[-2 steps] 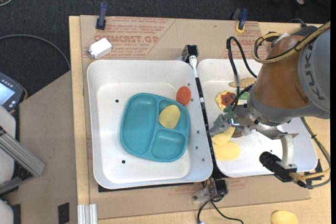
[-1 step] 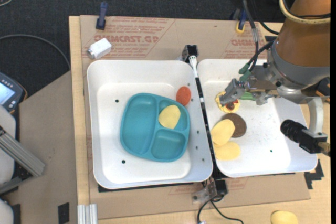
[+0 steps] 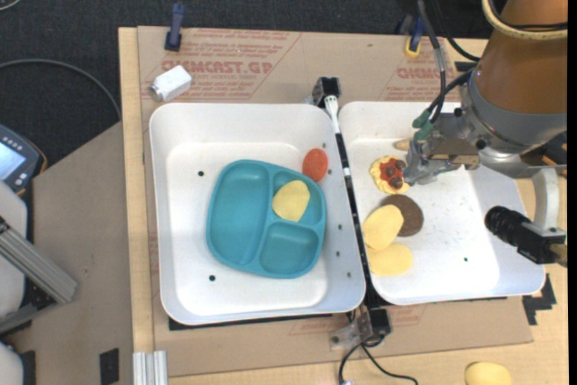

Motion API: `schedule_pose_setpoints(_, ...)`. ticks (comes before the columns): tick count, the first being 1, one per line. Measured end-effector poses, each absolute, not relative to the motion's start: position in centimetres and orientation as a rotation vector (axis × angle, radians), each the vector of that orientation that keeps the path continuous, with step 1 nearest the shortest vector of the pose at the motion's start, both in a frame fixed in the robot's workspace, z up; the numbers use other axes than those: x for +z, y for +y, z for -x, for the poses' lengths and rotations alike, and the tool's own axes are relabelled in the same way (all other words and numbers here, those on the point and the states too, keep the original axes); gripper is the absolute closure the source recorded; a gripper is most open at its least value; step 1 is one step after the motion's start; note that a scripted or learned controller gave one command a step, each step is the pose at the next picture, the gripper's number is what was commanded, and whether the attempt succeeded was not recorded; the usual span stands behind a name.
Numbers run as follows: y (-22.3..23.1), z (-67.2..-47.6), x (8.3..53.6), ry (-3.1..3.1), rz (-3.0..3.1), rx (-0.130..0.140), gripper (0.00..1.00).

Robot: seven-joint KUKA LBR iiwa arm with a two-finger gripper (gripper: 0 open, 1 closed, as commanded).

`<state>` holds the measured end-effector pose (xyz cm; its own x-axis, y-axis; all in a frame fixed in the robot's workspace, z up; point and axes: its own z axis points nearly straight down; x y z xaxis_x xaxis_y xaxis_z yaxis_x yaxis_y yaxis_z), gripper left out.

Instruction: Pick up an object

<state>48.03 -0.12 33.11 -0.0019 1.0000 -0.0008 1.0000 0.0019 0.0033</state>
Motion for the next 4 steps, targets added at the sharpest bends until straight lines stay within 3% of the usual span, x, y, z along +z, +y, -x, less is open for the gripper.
schedule_pose_setpoints(1,8.9,-48.6,48.5,2.227,-2.202,0.03,1.0)
schedule_pose_setpoints(2,4.0,-47.8,36.9,2.22,-2.232,-0.017,1.0)
schedule_pose_setpoints(3,9.7,-47.7,23.3,2.234,-2.224,-0.018,1.0)
schedule_pose_setpoints(4,14.2,-60.5,33.4,2.225,-2.215,-0.005,1.0)
